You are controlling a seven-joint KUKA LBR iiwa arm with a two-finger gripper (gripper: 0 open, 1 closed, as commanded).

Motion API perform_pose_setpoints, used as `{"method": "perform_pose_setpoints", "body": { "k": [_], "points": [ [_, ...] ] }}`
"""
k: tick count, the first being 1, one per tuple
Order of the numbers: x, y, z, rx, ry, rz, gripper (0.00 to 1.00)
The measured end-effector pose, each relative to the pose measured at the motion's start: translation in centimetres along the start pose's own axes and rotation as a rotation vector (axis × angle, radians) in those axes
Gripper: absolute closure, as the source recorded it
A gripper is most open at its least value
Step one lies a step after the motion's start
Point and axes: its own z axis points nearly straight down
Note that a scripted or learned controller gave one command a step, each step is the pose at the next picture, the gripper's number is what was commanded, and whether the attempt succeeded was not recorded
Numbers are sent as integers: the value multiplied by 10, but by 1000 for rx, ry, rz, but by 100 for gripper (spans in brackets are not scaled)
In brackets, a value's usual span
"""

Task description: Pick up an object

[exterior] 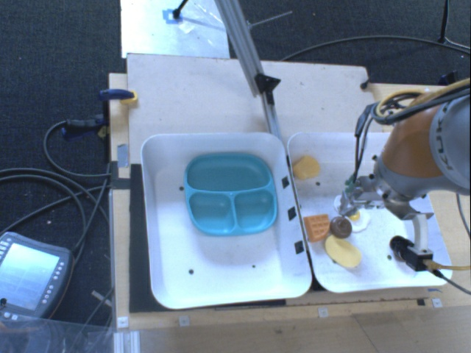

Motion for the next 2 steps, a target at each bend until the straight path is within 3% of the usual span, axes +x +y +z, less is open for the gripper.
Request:
{"method": "perform_pose_setpoints", "body": {
  "k": [1,2],
  "points": [
    [-1,5,-64,-6,-2,-6,100],
    [-1,6,-91,-3,-1,-6,100]
  ]
}}
